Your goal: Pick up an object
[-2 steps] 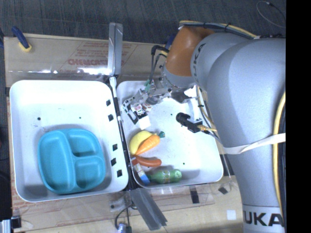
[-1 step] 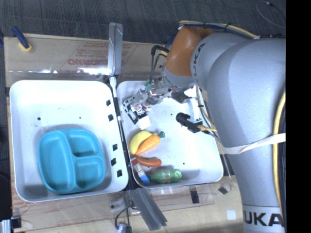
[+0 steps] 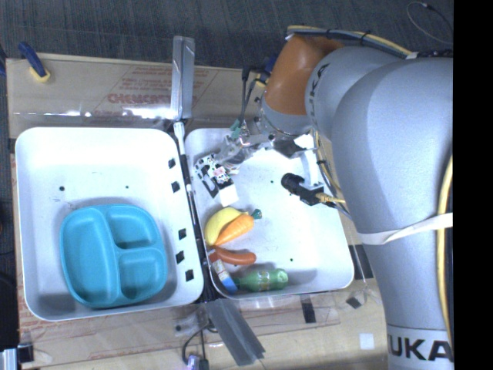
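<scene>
even, moderately bright overhead light, white bins [image 3: 46, 160] near overexposed left of the gripper [image 3: 219, 169], soft shadow beneath the blue tray [image 3: 115, 254], slight softness throughout, dark surround behind the gripper underexposed

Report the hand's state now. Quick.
Hand: low over the upper left part of the right bin; whether it is open, closed or holding anything cannot be told.

A big blue tray [image 3: 115, 253] with three parts lay in the left white bin [image 3: 38, 153]. Behind the bins, a brown board [image 3: 100, 83] with red writing sat on the bench.
</scene>
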Motion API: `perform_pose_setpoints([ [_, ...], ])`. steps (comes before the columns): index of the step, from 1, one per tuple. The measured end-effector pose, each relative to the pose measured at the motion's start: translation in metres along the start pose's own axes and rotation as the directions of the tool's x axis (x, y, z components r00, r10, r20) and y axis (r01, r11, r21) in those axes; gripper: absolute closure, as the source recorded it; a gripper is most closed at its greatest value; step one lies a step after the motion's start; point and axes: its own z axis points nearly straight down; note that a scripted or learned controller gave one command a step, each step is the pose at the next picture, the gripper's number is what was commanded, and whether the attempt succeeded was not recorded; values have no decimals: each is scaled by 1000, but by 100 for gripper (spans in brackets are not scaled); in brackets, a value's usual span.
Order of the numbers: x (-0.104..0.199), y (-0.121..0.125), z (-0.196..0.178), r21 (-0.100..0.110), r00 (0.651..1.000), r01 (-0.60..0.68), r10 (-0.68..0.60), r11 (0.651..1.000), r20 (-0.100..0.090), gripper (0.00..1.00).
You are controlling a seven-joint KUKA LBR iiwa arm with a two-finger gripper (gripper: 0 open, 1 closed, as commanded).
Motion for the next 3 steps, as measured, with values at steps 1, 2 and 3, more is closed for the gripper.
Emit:
perform_pose_setpoints([
  [1, 0, 0, -1, -1, 1000, 0, 0, 1000, 1, 0],
  [2, 8, -19, 12, -5, 978, -209, 209, 978, -5, 0],
  [3, 8, -19, 2, 5, 978, -206, 206, 979, -7, 100],
])
